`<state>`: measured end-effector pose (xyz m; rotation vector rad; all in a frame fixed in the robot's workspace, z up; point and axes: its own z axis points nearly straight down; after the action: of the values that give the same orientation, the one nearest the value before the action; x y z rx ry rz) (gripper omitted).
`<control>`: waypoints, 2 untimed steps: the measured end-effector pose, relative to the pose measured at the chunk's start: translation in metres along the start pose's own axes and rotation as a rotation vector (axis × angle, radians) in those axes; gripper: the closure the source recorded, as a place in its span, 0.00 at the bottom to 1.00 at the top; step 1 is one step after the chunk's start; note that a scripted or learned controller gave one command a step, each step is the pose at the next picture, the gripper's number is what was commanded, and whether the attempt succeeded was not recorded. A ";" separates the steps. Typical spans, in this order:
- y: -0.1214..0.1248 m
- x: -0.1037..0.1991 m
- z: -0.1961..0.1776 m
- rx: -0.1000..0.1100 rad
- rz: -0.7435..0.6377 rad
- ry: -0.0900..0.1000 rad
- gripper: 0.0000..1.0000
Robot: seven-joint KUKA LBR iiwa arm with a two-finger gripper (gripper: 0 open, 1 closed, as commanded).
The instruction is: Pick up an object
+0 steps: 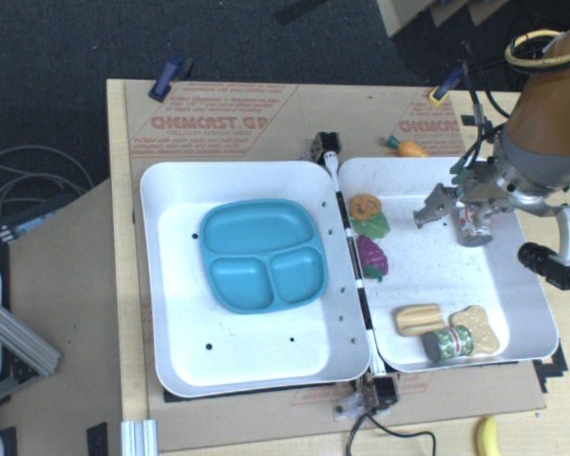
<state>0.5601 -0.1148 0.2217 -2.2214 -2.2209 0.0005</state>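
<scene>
The right bin holds several small toys. An orange ring-shaped piece lies on a green piece by the bin's left wall, with a purple piece just below them. Near the front edge lie a tan roll, a green can and a tan slice. My gripper hangs over the upper middle of this bin, right of the orange and green pieces and apart from them. It is open with nothing between its fingers.
The left bin holds a blue divided plate. An orange carrot toy lies on the bench behind the right bin, and a yellow item lies in front of it. A black divider runs between the bins.
</scene>
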 end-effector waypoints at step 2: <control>0.060 -0.088 0.062 0.002 0.002 -0.001 0.00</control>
<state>0.6195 -0.2028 0.1591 -2.2228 -2.2186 0.0036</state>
